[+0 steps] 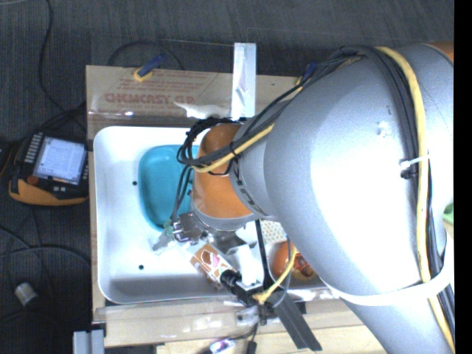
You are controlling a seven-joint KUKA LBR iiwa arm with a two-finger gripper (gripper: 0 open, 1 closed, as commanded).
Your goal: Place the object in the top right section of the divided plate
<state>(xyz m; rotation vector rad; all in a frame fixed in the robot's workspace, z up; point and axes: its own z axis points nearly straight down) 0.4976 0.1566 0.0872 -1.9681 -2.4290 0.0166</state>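
Plainly, the grey arm (354, 175) fills most of the right half of the frame, its bulk covering nearly all of the right-hand bin and running off the right and lower edges. Black and yellow cables (243, 135) loop across its shell down to the orange band (217, 179) near the centre.

To the left of it, the left white bin (118, 220) lies open to view, though its right side is lost under the arm. A teal plate (158, 186) rests in the upper middle of that bin; its right portion is hidden behind the orange band, so its dividers and sections cannot be made out.

Below the band, at centre-low frame, the claw (173, 234) points toward the bin floor just under the plate's lower edge (it reads as a small metallic tangle). Whether it is spread or pressed together cannot be told, and nothing can be confirmed in it.

A small brown patterned object (209, 260) sits just lower right of the claw, partly overlapped by the wrist hardware. An orange rounded thing (284, 260) peeks out beneath the arm further right, mostly covered.

At left frame, off the counter (147, 94), a handheld screen device (55, 164) lies on the dark floor.
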